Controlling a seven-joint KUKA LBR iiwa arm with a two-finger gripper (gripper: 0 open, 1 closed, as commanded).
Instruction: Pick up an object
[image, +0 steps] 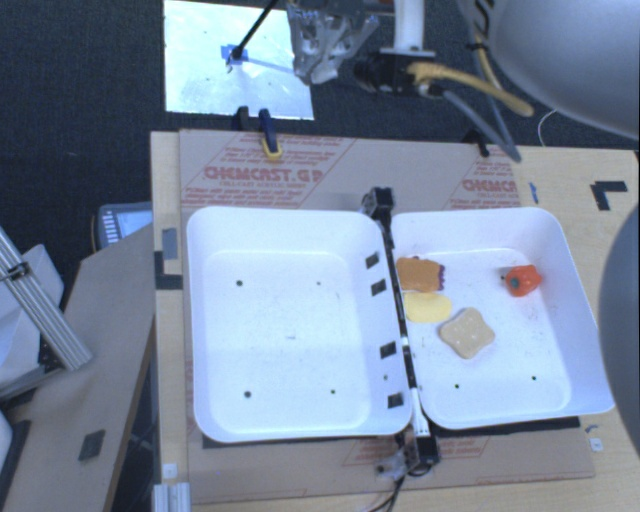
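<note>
Arm (590, 60) looms overhead, gripper (322, 45) parked high beyond bins, finger state impossible to tell. Toast (467, 332), cheese (428, 307), sandwich (419, 273), tomato (520, 280) wait in right bin (560, 370). Pick not begun; next, descend over one.

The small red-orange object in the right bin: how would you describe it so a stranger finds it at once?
Look in the right bin, toward its far right side. The red-orange object lies alone there, apart from the three pale pieces, the orange slab, yellow disc and beige piece, and is the only vivid red thing.

Smooth white plastic bins (470, 228)
</note>
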